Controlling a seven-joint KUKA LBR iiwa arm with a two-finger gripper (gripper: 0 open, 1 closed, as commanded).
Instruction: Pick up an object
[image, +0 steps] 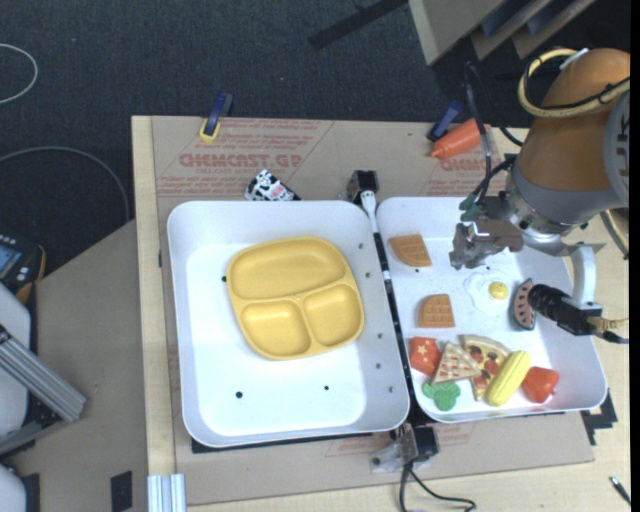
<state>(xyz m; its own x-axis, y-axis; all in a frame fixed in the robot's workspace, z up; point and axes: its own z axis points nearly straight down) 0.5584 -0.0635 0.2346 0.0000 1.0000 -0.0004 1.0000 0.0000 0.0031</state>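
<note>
My gripper (470, 250) hangs over the back of the right bin (590, 375), with nothing visibly in it. Just left of it lies a brown toast slice (409, 250). A fried egg (494, 292) lies just in front of it, to the right. Further forward are a second toast piece (436, 311), a watermelon slice (523, 303), a red pepper piece (424, 354), a pizza slice (472, 360), a corn cob (507, 376), a green broccoli piece (441, 394) and a red tomato piece (541, 384).
The left bin (200, 380) holds a yellow divided plate (294, 297). A black clamp (364, 185) sits where the bins meet at the back. An orange clamp (455, 140) and a small black-and-white object (268, 187) lie on the board behind the bins.
</note>
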